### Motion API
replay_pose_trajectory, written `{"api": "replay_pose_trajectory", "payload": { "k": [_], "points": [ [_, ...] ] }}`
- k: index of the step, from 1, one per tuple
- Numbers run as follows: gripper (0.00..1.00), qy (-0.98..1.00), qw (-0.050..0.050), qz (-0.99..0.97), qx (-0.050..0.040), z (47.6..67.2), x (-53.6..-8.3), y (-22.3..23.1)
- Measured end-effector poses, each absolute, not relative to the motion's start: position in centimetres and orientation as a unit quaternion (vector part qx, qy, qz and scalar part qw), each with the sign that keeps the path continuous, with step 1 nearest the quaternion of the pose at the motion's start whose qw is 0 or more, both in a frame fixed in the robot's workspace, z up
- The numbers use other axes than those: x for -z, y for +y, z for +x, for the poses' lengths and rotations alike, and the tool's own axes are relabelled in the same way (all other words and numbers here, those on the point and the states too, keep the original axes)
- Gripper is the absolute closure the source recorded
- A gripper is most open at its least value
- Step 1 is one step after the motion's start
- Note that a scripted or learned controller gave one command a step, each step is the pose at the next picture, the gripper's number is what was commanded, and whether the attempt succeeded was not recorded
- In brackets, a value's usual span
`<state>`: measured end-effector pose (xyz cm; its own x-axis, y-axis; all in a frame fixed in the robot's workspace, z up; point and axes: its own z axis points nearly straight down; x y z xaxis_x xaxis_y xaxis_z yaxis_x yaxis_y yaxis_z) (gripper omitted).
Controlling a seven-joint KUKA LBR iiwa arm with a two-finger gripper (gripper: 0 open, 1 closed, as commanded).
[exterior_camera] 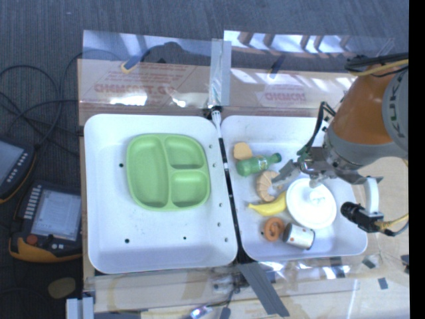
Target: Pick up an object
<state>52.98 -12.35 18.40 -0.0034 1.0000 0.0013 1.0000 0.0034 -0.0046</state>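
The worktop (153, 85) is holding two white bins. The left bin (106, 231) is holding a smooth green plastic tray (167, 171) with three parts. The right bin (345, 244) is holding the small things to pick: a round white plate (311, 205), a curvy yellow banana (269, 207), a shiny green bottle (257, 164), a bumpy croissant (266, 185), a metal can (298, 236) and an orange doughnut (272, 228). The end effector (307, 170) is hanging just above the plate, and I cannot tell how it is set. These things are crowding together, so a grab may be bumping a neighbor, and the flat slippery plate may be sliding away.
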Motion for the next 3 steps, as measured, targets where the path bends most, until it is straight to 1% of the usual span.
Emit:
{"api": "replay_pose_trajectory", "payload": {
  "k": [1, 2, 3],
  "points": [
    [0.0, -0.764, -0.004, -0.645, 0.0016, 58.0, -8.9, -10.5],
    [1.0, -0.764, -0.003, -0.645, 0.0021, 58.0, -9.7, -10.5],
    [1.0, -0.745, 0.001, -0.668, -0.0018, 60.4, -19.1, -3.9]
  ]
}}
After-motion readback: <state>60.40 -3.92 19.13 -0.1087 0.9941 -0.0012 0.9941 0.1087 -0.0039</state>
